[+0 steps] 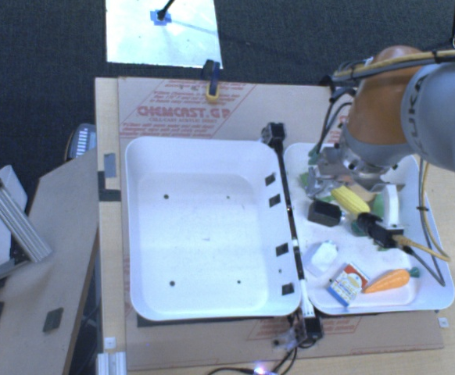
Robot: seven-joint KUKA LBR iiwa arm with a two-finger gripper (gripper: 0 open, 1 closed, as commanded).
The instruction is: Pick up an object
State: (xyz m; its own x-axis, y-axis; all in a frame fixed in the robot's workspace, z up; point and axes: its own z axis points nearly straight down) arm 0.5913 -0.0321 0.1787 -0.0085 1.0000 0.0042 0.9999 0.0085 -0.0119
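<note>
- You are at the reaching stage: the arm (pixel 403 100) leans in over the right bin (pixel 438 291), and nothing looks lifted yet. The grasp and the lift are, as far as you can judge, both left to do.
- The hand (pixel 325 176) sits low at the far left part of the right bin, just above or against the things there. You cannot tell how it stands or whether it touches anything; the wrist hides it.
- Your likely targets lie close by: a yellow corn cob (pixel 351 200) just beside the hand, and a small black block (pixel 324 213) right below it.
- Further toward you in the same bin lie a carrot (pixel 387 281), a small red and blue box (pixel 346 283) and a white lump (pixel 321 255), all well apart from the hand.
- The left bin (pixel 204 225) on the surface (pixel 184 109) holds nothing to pick.
</note>
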